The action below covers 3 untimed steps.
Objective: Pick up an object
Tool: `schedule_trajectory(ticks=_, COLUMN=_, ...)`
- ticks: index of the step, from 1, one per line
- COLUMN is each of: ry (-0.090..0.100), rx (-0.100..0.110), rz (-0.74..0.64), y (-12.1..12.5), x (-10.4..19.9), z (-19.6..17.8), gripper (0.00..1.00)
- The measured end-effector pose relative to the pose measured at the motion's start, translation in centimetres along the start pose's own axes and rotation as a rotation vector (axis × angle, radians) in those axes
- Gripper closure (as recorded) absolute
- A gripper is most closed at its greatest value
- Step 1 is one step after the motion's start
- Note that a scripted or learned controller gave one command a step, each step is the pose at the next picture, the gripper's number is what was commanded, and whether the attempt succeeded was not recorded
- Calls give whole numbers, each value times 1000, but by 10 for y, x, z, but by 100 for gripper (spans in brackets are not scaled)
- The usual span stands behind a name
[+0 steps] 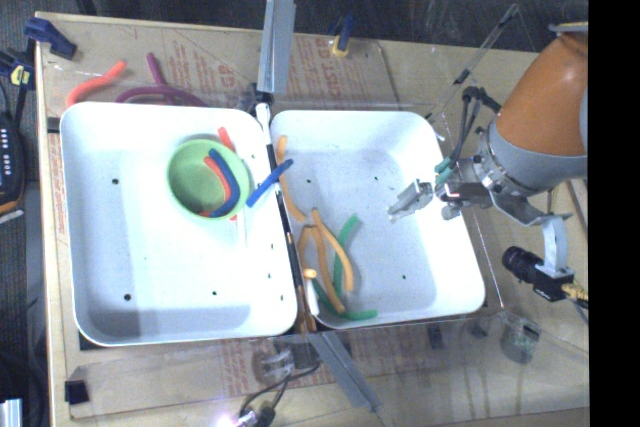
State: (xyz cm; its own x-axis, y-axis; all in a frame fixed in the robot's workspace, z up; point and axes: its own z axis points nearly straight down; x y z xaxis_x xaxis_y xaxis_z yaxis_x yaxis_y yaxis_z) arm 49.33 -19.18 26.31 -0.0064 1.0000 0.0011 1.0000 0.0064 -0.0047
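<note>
The pincer (412,198) hangs over bare floor in the right bin (440,290); whether it is apart or together I cannot tell. Descending here risks missing, since the orange and green sticks (335,260) lie well apart to its left

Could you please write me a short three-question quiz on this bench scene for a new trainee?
1. True or false: the green bowl sits in the right bin.
2. Over which bin does the gripper hang?
A. left bin
B. right bin
C. neither, it is over the bench
3. Fill in: the pile of orange and green strips lies near the right bin's ______ wall, the one next to the other bin.

Key
1. False: the bowl is in the left bin, with red and blue strips in it.
2. B: it is above the right bin's upper right part, well away from the pile.
3. Left.
</note>
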Motion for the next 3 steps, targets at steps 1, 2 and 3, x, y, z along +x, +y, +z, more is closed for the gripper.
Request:
schedule_trajectory(ticks=1, ry=-1, rx=2, rz=-59, y=47, x=66, z=90, gripper=0)
schedule_trajectory(ticks=2, ry=-10, rx=-13, rz=-178, y=35, x=70, z=167, gripper=0)
schedule_trajectory(ticks=3, ry=-7, rx=-9, rz=-188, y=35, x=72, z=158, gripper=100)
